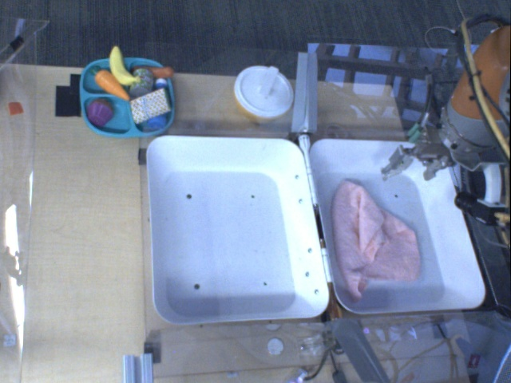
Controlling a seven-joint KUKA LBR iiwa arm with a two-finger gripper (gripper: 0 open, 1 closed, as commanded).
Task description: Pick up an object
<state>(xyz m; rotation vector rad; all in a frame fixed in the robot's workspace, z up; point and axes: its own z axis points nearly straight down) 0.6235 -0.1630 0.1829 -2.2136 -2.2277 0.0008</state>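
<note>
A crumpled pink cloth (373,238) lies in the right white bin (447,214), filling its middle and lower left. My gripper (413,163) hangs over the bin's upper right part, above and to the right of the cloth and apart from it. Its two fingers are spread, with nothing between them. The grey arm with its orange band (479,94) comes in from the right edge.
The left white bin (227,230) sits beside the right one, a metal divider (303,94) rising behind their joint. At the back stand a blue tray of toy food (126,96) and a white lidded cup (263,92). Cables hang near the arm at right.
</note>
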